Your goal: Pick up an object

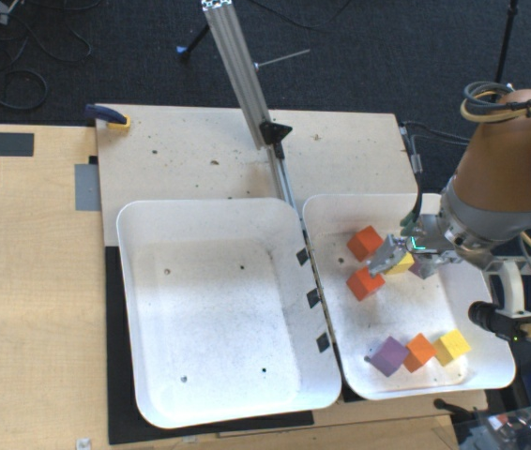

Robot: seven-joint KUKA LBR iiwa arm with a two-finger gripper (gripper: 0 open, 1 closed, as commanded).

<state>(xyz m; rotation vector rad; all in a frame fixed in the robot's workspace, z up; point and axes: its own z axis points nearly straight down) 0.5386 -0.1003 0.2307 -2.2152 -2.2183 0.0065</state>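
Hovering low in the right-hand white bin (491, 368), the pincer (389, 254) sits between two orange-red cubes, the lower one (366, 283) touching its tip; its opening I cannot tell.

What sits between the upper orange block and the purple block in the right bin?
In the camera view, another orange block lies between the upper orange block and the purple block; below it, bare bin floor.
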